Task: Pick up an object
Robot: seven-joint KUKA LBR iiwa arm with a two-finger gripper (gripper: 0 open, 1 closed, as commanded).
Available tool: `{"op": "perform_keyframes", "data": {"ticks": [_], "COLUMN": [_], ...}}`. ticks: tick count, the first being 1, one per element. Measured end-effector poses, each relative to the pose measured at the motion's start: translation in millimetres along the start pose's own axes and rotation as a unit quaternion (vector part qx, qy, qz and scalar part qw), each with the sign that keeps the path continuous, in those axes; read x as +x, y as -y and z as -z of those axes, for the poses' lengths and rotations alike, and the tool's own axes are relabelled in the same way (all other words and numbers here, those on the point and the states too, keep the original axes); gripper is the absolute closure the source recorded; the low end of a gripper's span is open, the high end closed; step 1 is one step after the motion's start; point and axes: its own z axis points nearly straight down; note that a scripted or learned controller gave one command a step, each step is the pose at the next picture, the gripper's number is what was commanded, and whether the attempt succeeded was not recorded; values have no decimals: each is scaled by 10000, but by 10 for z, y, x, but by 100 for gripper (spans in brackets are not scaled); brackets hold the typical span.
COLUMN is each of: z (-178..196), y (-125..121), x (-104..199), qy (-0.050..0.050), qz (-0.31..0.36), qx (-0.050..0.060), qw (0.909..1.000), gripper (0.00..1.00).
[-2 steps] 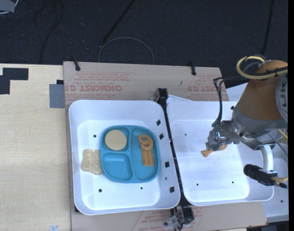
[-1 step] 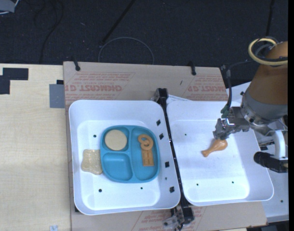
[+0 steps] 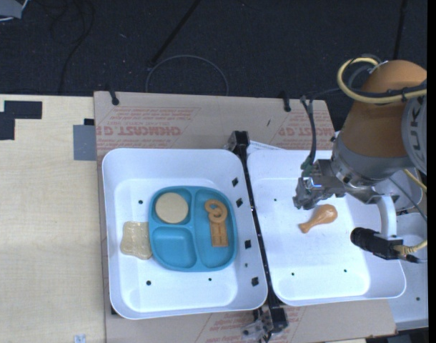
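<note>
A tan, drumstick-shaped object [image 3: 319,218] lies in the right bin [image 3: 325,284], near its middle. My gripper [image 3: 306,194] hangs just above and to the left of it, close to its thick end, and nothing shows between the fingers. In the left bin [image 3: 125,191] stands a blue divided tray [image 3: 176,252]. The tray holds a round tan disc [image 3: 171,207] and a wooden key-shaped piece [image 3: 217,222]. A pale, bread-like piece [image 3: 136,239] rests against the tray's left side.
The grey arm with its orange band [image 3: 382,113] covers the right bin's far right corner. A black divider [image 3: 250,220] runs between the two bins. Cardboard [image 3: 175,123] lies under both bins, with a pale wooden bench [image 3: 39,213] to the left.
</note>
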Motion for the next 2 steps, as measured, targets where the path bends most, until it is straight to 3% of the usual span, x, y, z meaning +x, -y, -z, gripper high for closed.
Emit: {"op": "perform_keyframes", "data": {"ticks": [2], "z": [21], "y": [-155], "x": [1105], "qy": [5], "qz": [5], "qx": [2], "qw": [10000], "gripper": [100]}}
